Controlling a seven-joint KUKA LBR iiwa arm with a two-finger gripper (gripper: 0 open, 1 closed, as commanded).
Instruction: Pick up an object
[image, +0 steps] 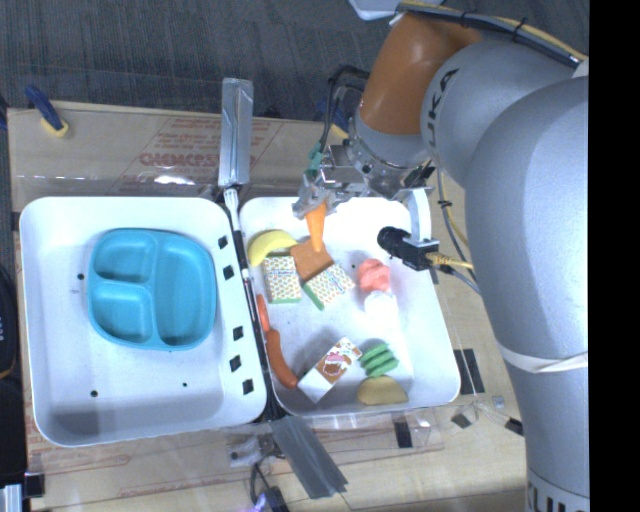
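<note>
My gripper (314, 200) hangs over the back left part of the right bin (435, 330). It is shut on a slim orange carrot-like piece (317, 228), which hangs point-down from between the fingers. The piece's lower end is just above a brown block (311, 262). Around the block lie a yellow banana (268, 244) and two checkered packets (283, 280) (328, 288).
Elsewhere in the right bin are a pink item (375, 274), a long orange stick (277, 352) along the left wall, a small carton (338, 362), a green item (377, 357) and a tan lump (382, 392). The left bin (45, 400) holds a blue divided plate (153, 287).
</note>
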